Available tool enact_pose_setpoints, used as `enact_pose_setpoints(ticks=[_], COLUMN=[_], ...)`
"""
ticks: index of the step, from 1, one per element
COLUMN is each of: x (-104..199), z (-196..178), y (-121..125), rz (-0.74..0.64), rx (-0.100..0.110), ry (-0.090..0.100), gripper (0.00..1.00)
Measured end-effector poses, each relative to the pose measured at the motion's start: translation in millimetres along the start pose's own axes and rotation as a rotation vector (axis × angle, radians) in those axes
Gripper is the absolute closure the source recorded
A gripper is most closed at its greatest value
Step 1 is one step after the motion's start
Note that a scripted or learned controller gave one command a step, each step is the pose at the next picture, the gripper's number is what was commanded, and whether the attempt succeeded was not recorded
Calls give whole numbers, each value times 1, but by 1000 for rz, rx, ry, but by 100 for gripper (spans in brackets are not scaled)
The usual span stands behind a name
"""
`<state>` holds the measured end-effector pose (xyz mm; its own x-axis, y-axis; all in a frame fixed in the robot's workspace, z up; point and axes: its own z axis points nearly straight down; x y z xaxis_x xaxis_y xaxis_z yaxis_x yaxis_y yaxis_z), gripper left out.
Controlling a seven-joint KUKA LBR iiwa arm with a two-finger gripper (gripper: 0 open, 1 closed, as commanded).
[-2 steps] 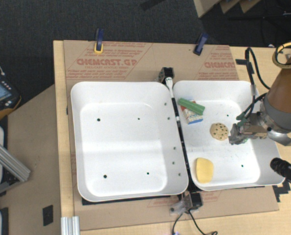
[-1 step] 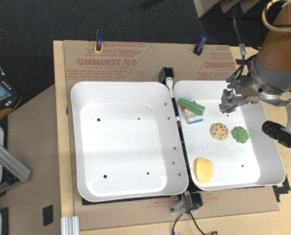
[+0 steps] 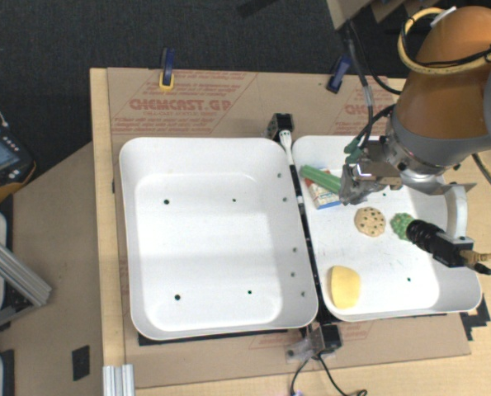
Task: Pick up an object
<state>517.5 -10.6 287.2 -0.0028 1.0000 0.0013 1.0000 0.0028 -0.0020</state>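
On the tabletop, the left bin lies bare while the right bin carries the pickings. A green stick rests across a small box by its left wall, a yellow lump sits near the front, a cookie lies mid-bin and a small green piece is just right of it. The end effector hangs low at the stick's right end, near the cookie; whether it is released or clenched cannot be told. The risk is that, with stick, box and wall crowded together, a grab could clip two things or nudge the stick aside and come up with nothing.
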Motion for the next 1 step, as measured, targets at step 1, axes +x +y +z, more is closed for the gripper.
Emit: enact_pose_setpoints(ticks=[1], x=[38], z=[-47], y=[7], rz=[2], rx=[-4], ry=[-2], gripper=[100])
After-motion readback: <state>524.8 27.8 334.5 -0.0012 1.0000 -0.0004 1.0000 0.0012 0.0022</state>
